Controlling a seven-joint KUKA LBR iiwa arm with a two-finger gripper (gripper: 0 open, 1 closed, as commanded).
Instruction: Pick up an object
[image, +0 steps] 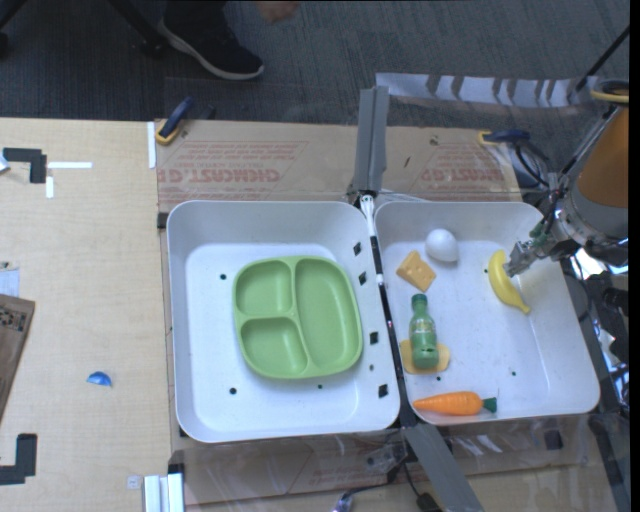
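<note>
the gripper hangs at the right bin, its tip just beside the banana; i cannot tell how its fingers stand, or whether they hold anything. the banana lies near the bin's right wall, long axis running top to bottom, lower tip angled right. the curved fruit could roll or slip aside if pinched off-centre.

Even, bright overhead light; soft short shadows under the green three-compartment plastic plate. Mild glare washes the two shallow white plastic bins. Overall slightly soft focus, top edge dimmer.
</note>
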